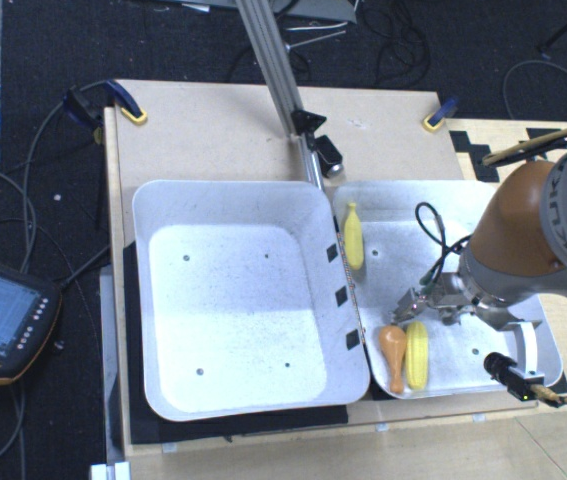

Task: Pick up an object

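The worktop (223, 133) carries two white bins. The left bin (233, 298) sits beside the right bin (383, 233). The arm (533, 233) reaches in from the right, bent low over the right bin, its pincer (410, 311) just above the yellow toy (417, 356) and orange toy (394, 353); whether it is spread or closed I cannot tell. A yellow banana (353, 236) lies near the divide.

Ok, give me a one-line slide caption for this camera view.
Gripper low in the right bin just above an orange item and yellow item; a second yellow item lies by the divider.
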Robot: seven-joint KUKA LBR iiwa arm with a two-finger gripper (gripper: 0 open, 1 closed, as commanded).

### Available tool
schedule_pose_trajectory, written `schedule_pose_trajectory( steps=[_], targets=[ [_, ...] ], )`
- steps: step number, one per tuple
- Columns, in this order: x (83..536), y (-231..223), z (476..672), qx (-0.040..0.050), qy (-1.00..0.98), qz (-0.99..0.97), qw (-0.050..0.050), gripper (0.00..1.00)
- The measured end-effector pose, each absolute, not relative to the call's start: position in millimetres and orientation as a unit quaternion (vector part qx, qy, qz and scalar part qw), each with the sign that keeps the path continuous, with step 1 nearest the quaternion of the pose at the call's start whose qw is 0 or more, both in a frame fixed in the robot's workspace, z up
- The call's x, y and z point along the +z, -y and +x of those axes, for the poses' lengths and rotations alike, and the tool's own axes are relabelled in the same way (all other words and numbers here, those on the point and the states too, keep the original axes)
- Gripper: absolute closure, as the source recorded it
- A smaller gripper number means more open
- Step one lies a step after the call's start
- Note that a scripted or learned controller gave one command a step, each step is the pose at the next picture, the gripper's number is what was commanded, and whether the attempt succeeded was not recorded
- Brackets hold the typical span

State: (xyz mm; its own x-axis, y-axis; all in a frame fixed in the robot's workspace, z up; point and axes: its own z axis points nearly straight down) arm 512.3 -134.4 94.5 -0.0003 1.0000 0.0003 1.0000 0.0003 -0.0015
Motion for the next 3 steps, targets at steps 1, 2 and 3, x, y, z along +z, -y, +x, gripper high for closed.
schedule_pose_trajectory(
  steps=[1, 2, 3],
  targets=[
    [106.0, 134.7, 513.2, -0.0004, 0.707, -0.707, 0.0, 1.0],
    [149.2, 137.4, 509.1, -0.0009, 0.707, -0.707, -0.001, 1.0],
    [201.4, 137.4, 510.3, -0.0014, 0.707, -0.707, -0.002, 1.0]
  ],
)
